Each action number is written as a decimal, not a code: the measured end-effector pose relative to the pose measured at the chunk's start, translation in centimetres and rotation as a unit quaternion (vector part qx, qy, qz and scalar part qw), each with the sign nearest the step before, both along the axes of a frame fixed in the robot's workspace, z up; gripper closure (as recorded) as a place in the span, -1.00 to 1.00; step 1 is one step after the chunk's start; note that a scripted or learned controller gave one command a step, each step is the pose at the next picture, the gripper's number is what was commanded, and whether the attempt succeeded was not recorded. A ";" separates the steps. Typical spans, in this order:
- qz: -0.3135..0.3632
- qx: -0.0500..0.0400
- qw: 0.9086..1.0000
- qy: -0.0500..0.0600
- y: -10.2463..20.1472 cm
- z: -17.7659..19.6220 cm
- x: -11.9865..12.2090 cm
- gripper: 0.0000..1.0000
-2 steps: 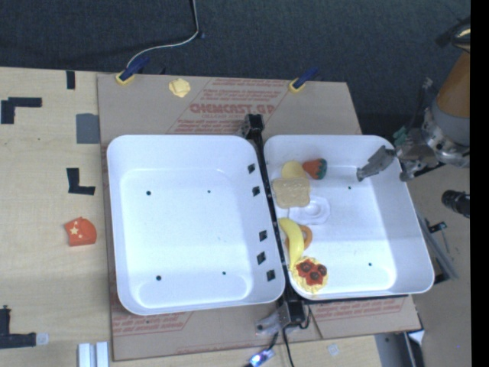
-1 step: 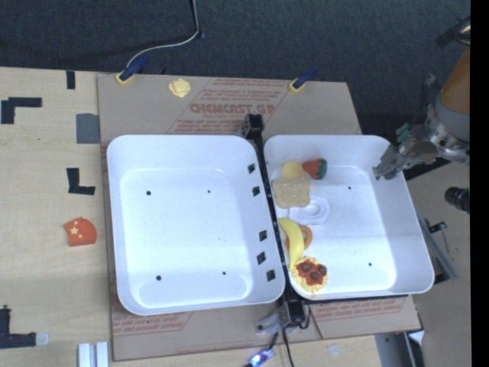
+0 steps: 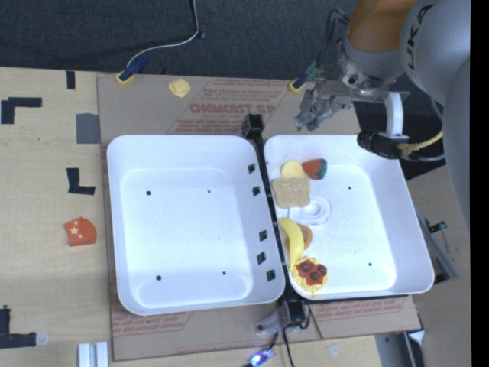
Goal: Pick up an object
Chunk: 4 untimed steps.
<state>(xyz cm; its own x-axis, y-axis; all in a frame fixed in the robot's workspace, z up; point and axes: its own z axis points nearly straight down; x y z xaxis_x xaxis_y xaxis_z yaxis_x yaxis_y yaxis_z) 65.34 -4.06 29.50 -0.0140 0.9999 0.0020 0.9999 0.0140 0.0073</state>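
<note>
The right bin [image 3: 382, 205] holds several toy foods along its left side. A red strawberry [image 3: 315, 168] and a pale round piece [image 3: 293, 170] lie at the top. Below them sits a tan bread slice [image 3: 291, 193], then a white ring-shaped piece [image 3: 316, 211], a yellow banana [image 3: 290, 240] and a pizza slice [image 3: 309, 274] by the front wall. My gripper [image 3: 312, 117] hangs above the cardboard just behind the right bin's far rim, up and slightly left of the strawberry. Nothing shows between its fingers.
The left bin [image 3: 183, 220] sits beside the right one, joined by a black clip strip [image 3: 261, 205]. A yellow piece [image 3: 179, 88] lies on the cardboard behind the bins, and a red piece [image 3: 81, 232] on the bench at far left. A white cable [image 3: 396, 121] hangs off the wrist.
</note>
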 end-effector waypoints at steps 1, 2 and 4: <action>-0.005 -0.001 1.000 0.005 -0.8 0.6 -0.3 1.00; -0.005 -0.001 1.000 0.007 6.0 -7.2 -2.8 1.00; -0.006 -0.002 1.000 0.005 23.2 -3.0 -1.7 1.00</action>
